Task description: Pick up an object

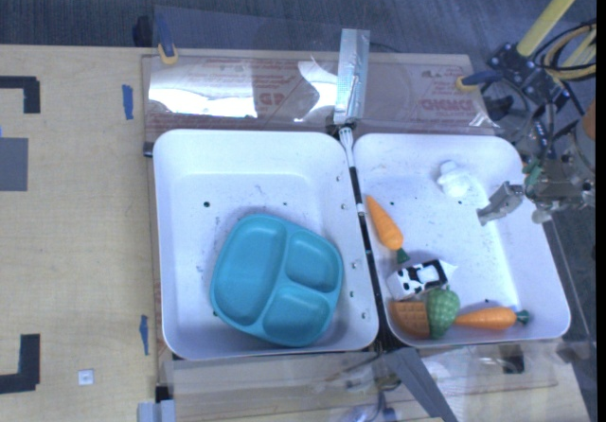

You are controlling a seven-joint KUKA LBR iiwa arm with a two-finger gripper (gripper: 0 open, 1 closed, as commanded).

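My gripper (521, 209) hangs over the right edge of the right bin (492, 150), open, with nothing between its fingers; one grey finger (498, 203) points into the bin. A white lump (456, 181) lies just left of it. An orange carrot (384, 222) lies by the bin's left wall. Near the front sit a black-and-white cow toy (419, 278), a green and orange vegetable piece (428, 313) and a second carrot (487, 318).
The left bin (189, 165) holds a blue divided plate (276, 279). A clear plastic sheet and a metal bracket (351, 75) stand behind the bins. Cables and a yellow pole (559, 4) crowd the upper right.
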